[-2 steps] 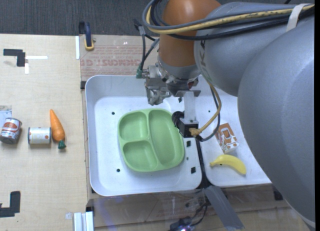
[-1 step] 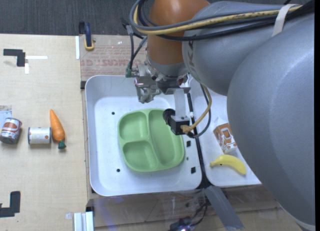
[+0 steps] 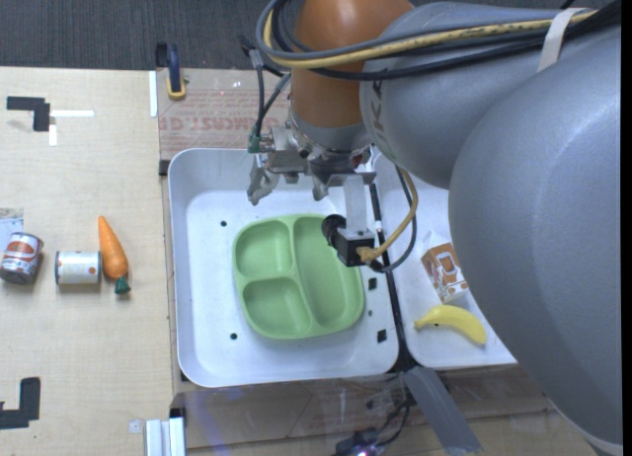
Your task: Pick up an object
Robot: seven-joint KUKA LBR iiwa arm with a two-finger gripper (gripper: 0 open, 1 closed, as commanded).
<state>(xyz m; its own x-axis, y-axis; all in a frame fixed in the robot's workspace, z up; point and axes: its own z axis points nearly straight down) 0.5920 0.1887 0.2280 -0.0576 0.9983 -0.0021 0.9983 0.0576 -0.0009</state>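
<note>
Camera view from above: a large grey arm (image 3: 533, 188) with an orange band is seen reaching in from the right over two shallow white bins. The nearer bin (image 3: 197, 345) is taken as the landmark. A green divided plate (image 3: 296, 281), with three compartments, is seen lying flat in the middle of that bin. The gripper (image 3: 288, 183) is held just above the bin's far wall, beyond the plate's far rim and apart from it; its two fingers are spread, and nothing is seen between them. The plate is judged light, stiff and somewhat slippery plastic, best pinched across its raised rim or a divider ridge. In the second bin, beside the landmark bin's right wall, a snack packet (image 3: 444, 272) and a smaller yellow banana (image 3: 452, 325) are seen.
</note>
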